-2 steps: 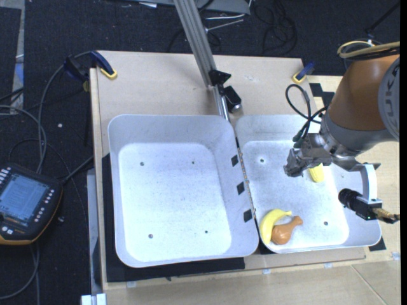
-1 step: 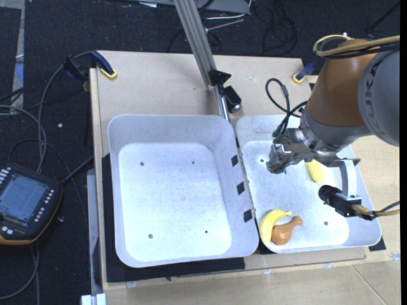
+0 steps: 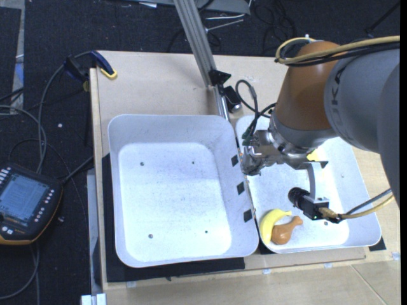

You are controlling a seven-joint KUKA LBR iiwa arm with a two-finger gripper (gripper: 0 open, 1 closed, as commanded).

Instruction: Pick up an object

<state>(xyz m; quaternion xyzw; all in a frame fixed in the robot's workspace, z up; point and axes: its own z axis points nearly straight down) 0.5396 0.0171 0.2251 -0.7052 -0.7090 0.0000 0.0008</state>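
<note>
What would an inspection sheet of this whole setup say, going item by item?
Surface: a pale wooden bench bearing two shallow white bins, the left bin and the right bin, side by side.
Job's things: a yellow banana and an orange-brown drumstick-shaped toy touching each other near the right bin's front left corner.
Clutter: a blue and yellow clamp at the bench's far left corner.
End effector: the end effector hangs over the right bin's left edge, apart from both objects.
Cables: a yellow cable loops over the arm; black cables trail on the floor.
Surroundings: a handheld control pendant on dark carpet; a slanted metal rail.
</note>
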